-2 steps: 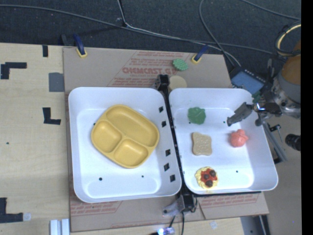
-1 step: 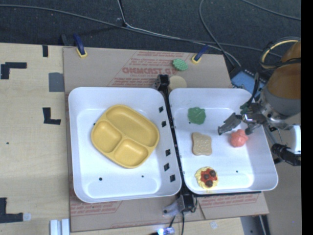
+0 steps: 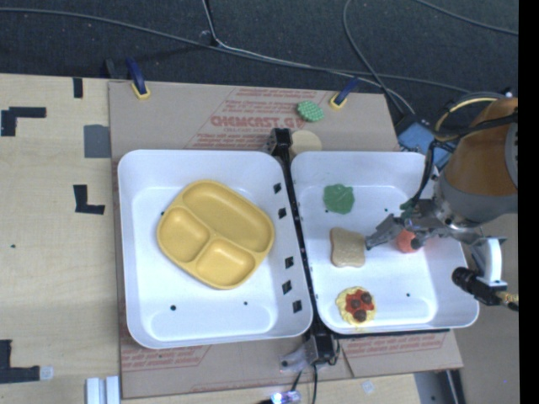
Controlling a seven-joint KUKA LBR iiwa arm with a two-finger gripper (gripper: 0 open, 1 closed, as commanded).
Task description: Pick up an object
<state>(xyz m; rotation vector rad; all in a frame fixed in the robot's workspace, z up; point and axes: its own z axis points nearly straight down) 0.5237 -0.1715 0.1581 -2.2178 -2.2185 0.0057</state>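
The right bin (image 3: 438,310) holds a green leafy toy (image 3: 338,197), a tan bread slice (image 3: 347,247), a small yellow pizza-like piece with red dots (image 3: 357,304) and a small red-orange object (image 3: 408,241). My gripper (image 3: 376,238) comes in from the right and hangs low over this bin. Its tip points left, just right of the bread slice. The red-orange object lies right against the gripper's underside, partly hidden by it. Whether it is held, I cannot tell.
A yellow divided plate (image 3: 216,232) lies in the left bin (image 3: 143,310). Behind the bins, a green dotted piece (image 3: 310,110) and a tan round piece (image 3: 307,140) rest on the cardboard. Cables run across the dark floor at the back.
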